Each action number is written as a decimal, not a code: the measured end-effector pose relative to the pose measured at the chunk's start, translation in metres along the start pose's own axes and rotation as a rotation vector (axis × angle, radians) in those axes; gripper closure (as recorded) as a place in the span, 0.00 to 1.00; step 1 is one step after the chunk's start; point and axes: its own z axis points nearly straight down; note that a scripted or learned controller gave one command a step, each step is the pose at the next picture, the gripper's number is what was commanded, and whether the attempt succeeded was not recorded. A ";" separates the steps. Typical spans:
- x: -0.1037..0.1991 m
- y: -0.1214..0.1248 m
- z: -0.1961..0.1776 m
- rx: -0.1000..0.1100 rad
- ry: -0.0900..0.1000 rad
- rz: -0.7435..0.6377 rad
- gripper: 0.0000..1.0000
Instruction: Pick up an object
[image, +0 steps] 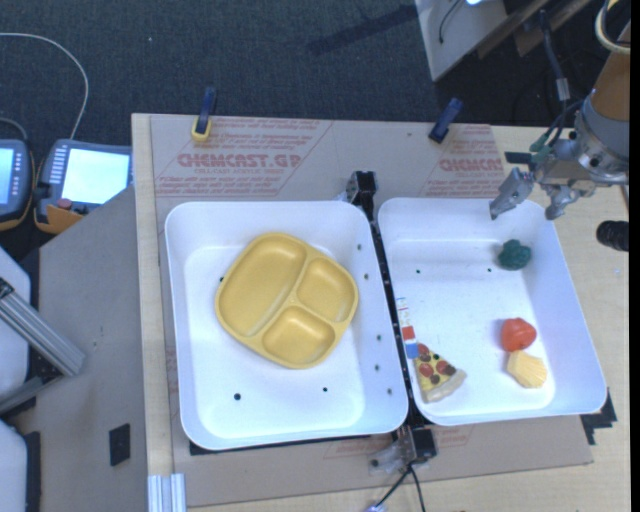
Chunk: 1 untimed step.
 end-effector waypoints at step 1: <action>0.001 0.002 -0.009 -0.014 -0.003 -0.003 0.00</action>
